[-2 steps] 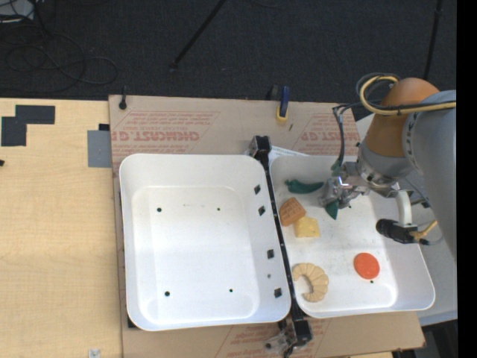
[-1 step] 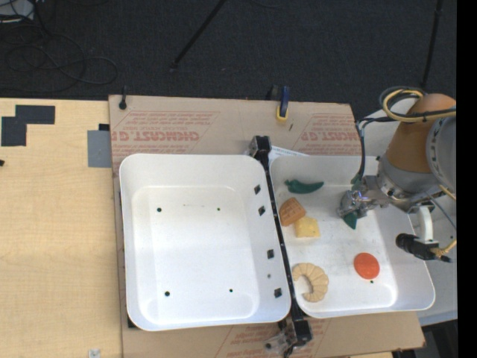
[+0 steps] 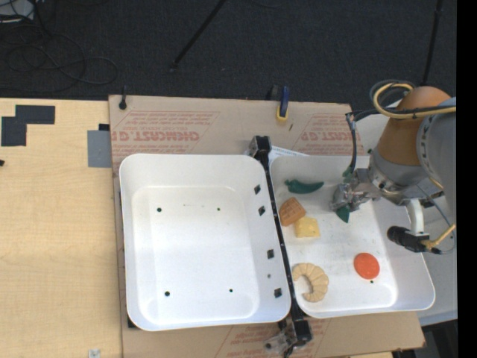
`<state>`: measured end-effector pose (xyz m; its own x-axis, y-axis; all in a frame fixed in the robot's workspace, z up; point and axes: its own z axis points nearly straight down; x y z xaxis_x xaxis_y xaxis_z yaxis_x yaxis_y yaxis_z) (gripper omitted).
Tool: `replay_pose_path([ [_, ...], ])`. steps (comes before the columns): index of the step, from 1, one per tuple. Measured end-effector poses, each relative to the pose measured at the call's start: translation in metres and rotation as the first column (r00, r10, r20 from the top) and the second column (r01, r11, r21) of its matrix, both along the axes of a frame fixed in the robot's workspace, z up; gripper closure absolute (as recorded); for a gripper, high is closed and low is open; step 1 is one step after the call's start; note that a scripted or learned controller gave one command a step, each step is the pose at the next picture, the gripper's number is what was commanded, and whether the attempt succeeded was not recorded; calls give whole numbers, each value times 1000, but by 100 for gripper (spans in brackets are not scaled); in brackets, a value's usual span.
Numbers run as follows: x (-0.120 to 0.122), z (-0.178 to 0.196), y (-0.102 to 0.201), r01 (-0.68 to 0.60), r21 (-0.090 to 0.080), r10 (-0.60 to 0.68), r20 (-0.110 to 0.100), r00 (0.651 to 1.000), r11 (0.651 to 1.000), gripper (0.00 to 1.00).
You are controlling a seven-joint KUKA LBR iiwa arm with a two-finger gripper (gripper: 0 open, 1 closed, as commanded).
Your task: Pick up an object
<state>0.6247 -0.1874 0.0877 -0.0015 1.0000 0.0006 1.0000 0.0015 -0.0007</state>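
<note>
My gripper [image 3: 347,202] hangs over the upper middle of the right bin [image 3: 406,293], reaching in from the right. A small dark green piece [image 3: 343,214] sits right at its lower tip, touching or just under it; I cannot tell if it is gripped. A curved green object [image 3: 304,186] lies to the left of the gripper. Further left and lower are a tan waffle-like piece [image 3: 291,211] and a yellow block [image 3: 307,228]. A pale ridged crescent [image 3: 311,282] lies at the bin's front left, and an orange-red round object [image 3: 366,265] at the front right.
The left bin [image 3: 134,200] stands beside the right one, with a black divider strip [image 3: 270,222] along their shared edge. A black handle-like part [image 3: 408,238] of the arm juts over the right bin's right side. Cardboard [image 3: 186,129] lies under both bins.
</note>
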Motion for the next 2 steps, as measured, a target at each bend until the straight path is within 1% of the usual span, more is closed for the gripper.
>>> replay_pose_path([
  [1, 17, 0, 55, 1, 0, -1, -12, 1000, 1000, 100],
  [2, 18, 0, 54, 2, -1, -2, -4, 1000, 1000, 0],
])
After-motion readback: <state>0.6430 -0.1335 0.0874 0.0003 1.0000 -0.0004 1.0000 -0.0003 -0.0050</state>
